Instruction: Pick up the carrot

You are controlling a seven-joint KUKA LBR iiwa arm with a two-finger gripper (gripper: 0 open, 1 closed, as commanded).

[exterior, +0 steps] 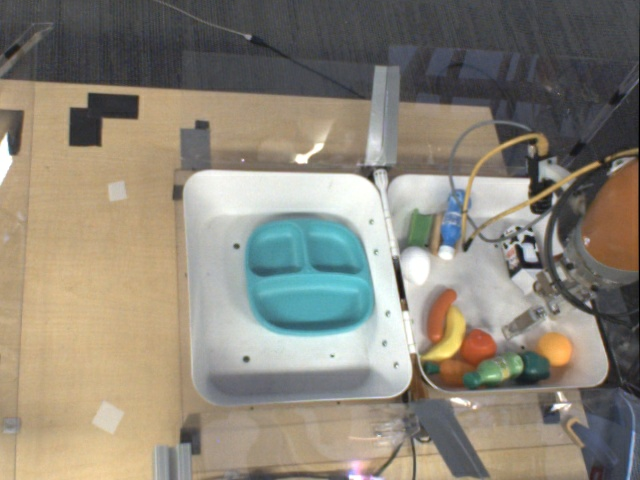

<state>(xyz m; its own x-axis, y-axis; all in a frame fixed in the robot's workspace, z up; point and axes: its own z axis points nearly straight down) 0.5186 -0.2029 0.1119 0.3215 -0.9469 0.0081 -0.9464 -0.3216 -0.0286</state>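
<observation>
The carrot (440, 313), an orange-red stick, lies tilted in the right bin (500, 278) at its left side. Its lower end rests against a yellow banana (449, 338). My gripper (527, 318) hangs low over the right part of the same bin, to the right of the carrot and clear of it. It sits between a red tomato (478, 345) and an orange (554, 349). Nothing shows in its grasp.
A white egg (415, 265), a green can (419, 228) and a blue bottle (453, 223) stand at the right bin's back left. A green vegetable (503, 370) lies along its front wall. The left bin (210, 268) holds a teal divided plate (308, 274). Yellow cables (500, 183) loop over the back right.
</observation>
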